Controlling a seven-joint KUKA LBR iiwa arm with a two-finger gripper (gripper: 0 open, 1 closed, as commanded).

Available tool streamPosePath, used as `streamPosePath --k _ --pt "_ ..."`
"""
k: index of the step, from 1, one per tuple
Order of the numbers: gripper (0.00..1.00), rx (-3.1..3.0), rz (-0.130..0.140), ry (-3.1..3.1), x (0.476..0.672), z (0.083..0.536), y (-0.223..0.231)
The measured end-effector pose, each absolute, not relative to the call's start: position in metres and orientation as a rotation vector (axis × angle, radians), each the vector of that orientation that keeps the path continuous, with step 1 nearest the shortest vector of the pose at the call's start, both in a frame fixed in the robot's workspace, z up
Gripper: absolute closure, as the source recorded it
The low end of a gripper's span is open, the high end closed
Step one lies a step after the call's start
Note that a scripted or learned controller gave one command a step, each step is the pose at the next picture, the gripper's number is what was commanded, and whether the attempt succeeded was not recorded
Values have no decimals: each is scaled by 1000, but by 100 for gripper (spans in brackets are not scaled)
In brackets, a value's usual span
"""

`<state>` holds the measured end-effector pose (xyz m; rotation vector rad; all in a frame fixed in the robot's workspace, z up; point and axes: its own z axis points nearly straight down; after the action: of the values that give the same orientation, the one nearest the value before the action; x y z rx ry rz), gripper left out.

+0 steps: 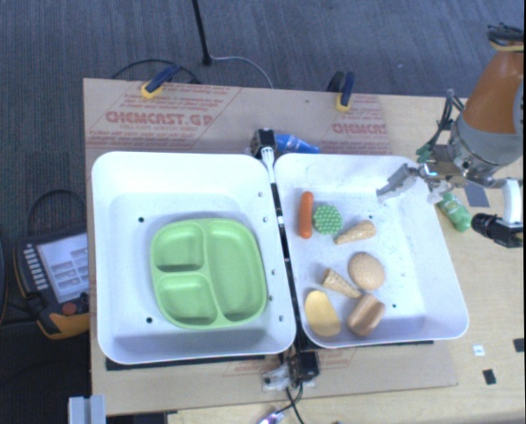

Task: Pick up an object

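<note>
My claw (395,184) hangs at about two o'clock over the right bin (439,263), near its upper right corner. From this angle I cannot tell whether it is released or clenched, and nothing shows in it. My orange band (497,87) sits at the frame's three o'clock edge, above the grey wrist.

The things to pick all lie in the right bin, from its centre toward six o'clock. An orange carrot-like stick (305,214) stands nearly lengthwise close to the bin's left wall, at nine o'clock of the group. Just beside it, touching or nearly so, is a green bumpy ball (326,219). At three o'clock of the ball lies a tan cone-shaped piece (357,232), pointing toward it. Below, toward five o'clock, a round tan potato-like lump (366,271) rests with a second cone-shaped piece (340,283) at its eight o'clock. At six o'clock of the bin, a yellow lemon-shaped piece (321,313) and a brown bread-like piece (366,314) lie near each other by the front wall. All are well apart from my claw.

The left bin (122,193) holds a green divided plate (209,270) with three compartments, sitting around its centre. Both bins rest on a cardboard sheet (157,117) clamped at twelve o'clock by two clips, one yellow-and-blue (160,80) and one yellow-and-dark (341,92).
</note>
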<state>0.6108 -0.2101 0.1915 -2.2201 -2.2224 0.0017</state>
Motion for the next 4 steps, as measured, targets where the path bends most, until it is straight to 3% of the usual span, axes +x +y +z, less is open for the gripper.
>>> streamPosePath --k 1,2,3,4 --pt "0 -2020 2 -2403 605 123 -93" --pt "0 -1882 -1 -2523 658 88 -105" --pt "0 -2143 -9 -2312 608 89 -109" --pt "100 -2146 -8 -2313 608 100 -110"
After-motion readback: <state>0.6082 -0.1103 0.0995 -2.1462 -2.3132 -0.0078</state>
